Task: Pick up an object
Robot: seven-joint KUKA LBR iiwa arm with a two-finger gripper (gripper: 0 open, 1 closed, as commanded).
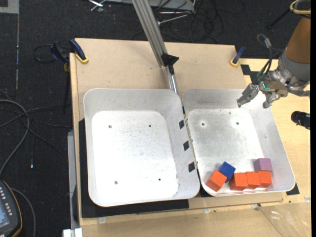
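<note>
Several small blocks lie along the front edge of the right bin (pixel 217 132): an orange block (pixel 216 180) at the left, a blue block (pixel 226 170) just behind it, a row of orange blocks (pixel 252 179) and a pale purple block (pixel 263 164) at the right. My gripper (pixel 257 98) hangs over the bin's far right corner, well away from the blocks. Its two fingers stand spread apart with nothing between them.
The left bin (pixel 131 144) sits beside the right one, both on a wooden bench. A slanted metal pole (pixel 150 26) reaches down to the gap between the bins at the back. Clamps sit at the bench's back corners.
</note>
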